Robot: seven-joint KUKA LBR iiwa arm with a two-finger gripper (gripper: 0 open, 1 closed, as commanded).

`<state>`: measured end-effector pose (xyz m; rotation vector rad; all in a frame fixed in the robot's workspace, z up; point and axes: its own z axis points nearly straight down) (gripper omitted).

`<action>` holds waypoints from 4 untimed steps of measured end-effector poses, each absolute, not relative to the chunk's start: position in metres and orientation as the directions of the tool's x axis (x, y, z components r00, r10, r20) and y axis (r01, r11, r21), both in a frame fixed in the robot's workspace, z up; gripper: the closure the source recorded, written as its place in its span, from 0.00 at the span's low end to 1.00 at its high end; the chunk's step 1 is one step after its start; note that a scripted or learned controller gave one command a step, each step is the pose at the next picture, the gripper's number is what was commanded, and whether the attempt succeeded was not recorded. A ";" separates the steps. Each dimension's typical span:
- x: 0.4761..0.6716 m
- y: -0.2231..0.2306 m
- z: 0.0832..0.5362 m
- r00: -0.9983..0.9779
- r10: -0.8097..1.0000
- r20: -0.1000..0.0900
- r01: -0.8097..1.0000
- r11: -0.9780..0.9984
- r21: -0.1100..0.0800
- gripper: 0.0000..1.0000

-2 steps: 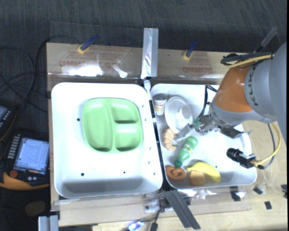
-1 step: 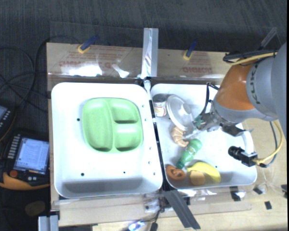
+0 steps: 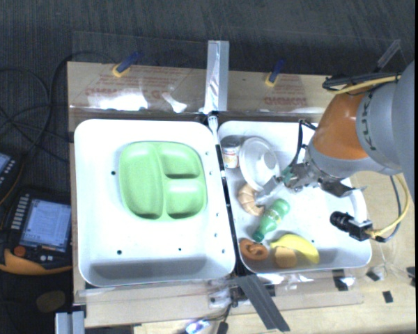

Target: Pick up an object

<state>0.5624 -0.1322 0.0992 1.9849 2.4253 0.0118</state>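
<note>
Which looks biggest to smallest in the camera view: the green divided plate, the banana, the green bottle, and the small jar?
1. Green divided plate, by far the largest.
2. Banana and green bottle: too alike to rank.
3. Small jar, the smallest.

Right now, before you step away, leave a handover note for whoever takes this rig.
Gripper: low in the right bin, above the green bottle; finger state unreadable, nothing seen held.
Things: right bin holds green bottle, banana, croissant, clear cup, small jar. Left bin holds a green divided tray.
Done: arm is in over the objects.
Left: grasp one and lift it.
</note>
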 end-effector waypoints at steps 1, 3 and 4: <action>0.512 -0.116 0.091 -0.296 0.955 -0.010 0.955 0.296 0.016 0.00; 0.502 -0.096 0.103 -0.255 0.967 -0.001 0.967 0.255 0.000 0.00; 0.501 -0.095 0.110 -0.255 0.967 0.003 0.967 0.255 -0.003 1.00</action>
